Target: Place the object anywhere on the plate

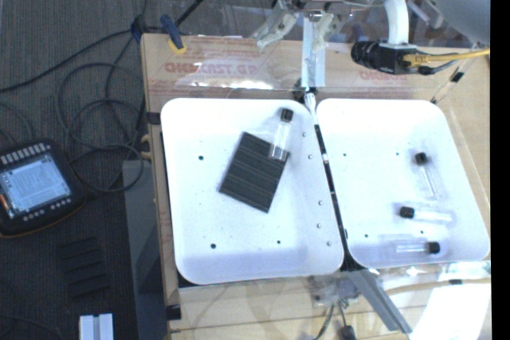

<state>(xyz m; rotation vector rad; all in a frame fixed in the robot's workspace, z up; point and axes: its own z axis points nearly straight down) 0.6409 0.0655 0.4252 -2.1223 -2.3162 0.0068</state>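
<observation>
I see the two-finger gripper (304, 26) above the bins' far edge, fingers spread, holding nothing; a clear black-capped vial (280, 134) leans on the dark ribbed rectangular plate (253, 171).

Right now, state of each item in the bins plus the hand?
Dark ribbed plate: flat in the left bin, tilted askew.
Vial on plate: lying down, black cap up-frame, lower end on the plate's top corner.
Three vials in the right bin, all lying down, capped.
Hand: above the bins' far edge, fingers spread, nothing between them.
</observation>
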